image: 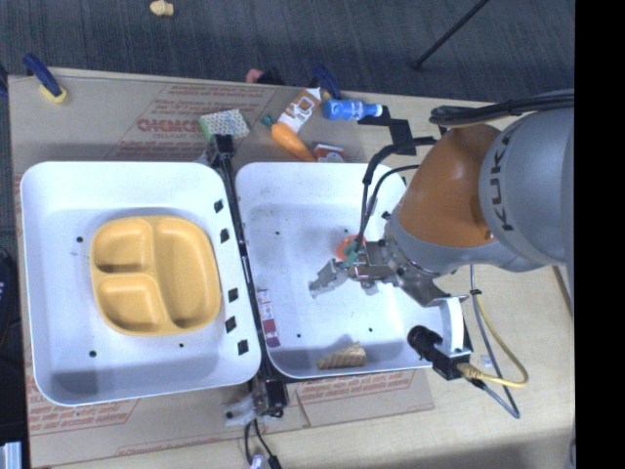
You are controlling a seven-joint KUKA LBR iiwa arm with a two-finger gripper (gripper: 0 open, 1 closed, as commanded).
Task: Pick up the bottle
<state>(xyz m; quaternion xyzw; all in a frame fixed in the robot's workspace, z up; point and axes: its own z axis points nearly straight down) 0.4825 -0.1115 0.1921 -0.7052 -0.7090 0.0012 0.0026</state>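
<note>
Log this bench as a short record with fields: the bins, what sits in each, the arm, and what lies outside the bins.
left bin: holds a yellow divided tray
right bin: holds a tan lump near its front wall
arm: reaches in from the right, over the right bin
pincer: low over the right bin's floor; finger state unclear
behind the bins: blue bottle, orange and white tube, orange carrot-like piece, green patterned sponge
task status: bottle not picked up

A robotics lab: white bins (pixel 244 262) clamped to a cardboard-covered bench (pixel 146 115), cabled arm (pixel 488 203) overhead.
</note>
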